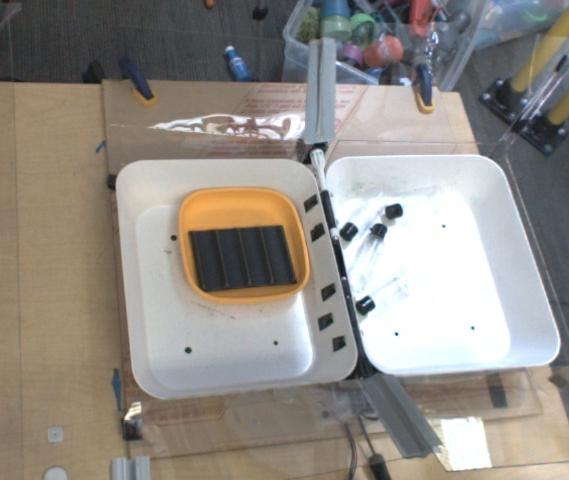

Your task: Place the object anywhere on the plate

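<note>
An orange, rounded-square plate [239, 204] sits in the left white bin [224, 348], toward its back. A black ribbed rectangular object [242, 258] lies flat on the plate, covering its middle and front, with all of it inside the rim. Orange rim shows on every side of the object.
The right white bin [464, 278] holds several small clear pieces with black caps [377, 230] near its left wall. Black clips [326, 291] line the seam between the bins. A clear tub of toys [394, 18] stands behind the bench, with a grey bar [319, 88] in front of it.
</note>
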